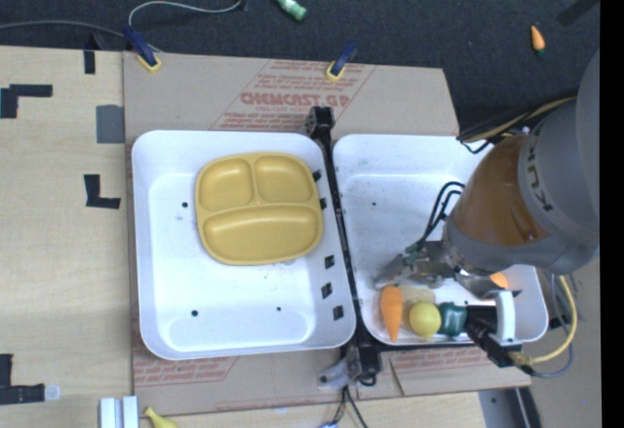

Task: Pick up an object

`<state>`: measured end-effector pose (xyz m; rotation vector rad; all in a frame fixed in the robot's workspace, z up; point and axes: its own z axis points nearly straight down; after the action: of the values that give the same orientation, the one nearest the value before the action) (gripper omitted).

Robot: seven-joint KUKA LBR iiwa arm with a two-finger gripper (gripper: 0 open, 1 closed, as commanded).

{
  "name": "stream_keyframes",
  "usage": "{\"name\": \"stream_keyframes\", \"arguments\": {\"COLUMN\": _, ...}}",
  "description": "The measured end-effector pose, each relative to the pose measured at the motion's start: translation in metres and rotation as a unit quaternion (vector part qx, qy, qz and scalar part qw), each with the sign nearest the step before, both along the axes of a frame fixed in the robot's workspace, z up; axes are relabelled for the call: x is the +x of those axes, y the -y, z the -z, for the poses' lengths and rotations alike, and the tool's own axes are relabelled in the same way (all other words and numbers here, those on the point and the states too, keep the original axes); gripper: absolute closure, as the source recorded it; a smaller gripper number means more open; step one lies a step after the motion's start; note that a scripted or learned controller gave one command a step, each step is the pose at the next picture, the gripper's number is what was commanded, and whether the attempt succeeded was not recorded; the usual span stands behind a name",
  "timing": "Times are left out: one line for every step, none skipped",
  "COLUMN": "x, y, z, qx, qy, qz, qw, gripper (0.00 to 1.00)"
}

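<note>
Grey arm [546, 192] looms at frame right, its tool [421, 265], grip state unclear, above carrot [391, 311] and lemon [424, 319] in right bin [390, 158].

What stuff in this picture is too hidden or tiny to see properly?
- Gripper, camera view: the arm's bulky wrist covers most of it, so its grip can't be judged.
- Teal object beside the yellow ball: partly covered by the arm; what it is stays unclear.
- Right bin: the arm hides its right side.
- Small green thing on the dark floor: too small to identify.
</note>
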<state>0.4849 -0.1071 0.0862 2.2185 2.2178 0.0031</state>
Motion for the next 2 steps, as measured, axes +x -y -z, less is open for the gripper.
{"name": "stream_keyframes", "arguments": {"x": 0.000, "y": -0.011, "z": 0.000, "qx": -0.0010, "qy": 0.001, "qz": 0.000, "qw": 1.0000, "gripper": 0.00}}
{"name": "stream_keyframes", "arguments": {"x": 0.097, "y": -0.006, "z": 0.000, "qx": -0.0003, "qy": 0.001, "qz": -0.001, "qw": 1.0000, "gripper": 0.00}}
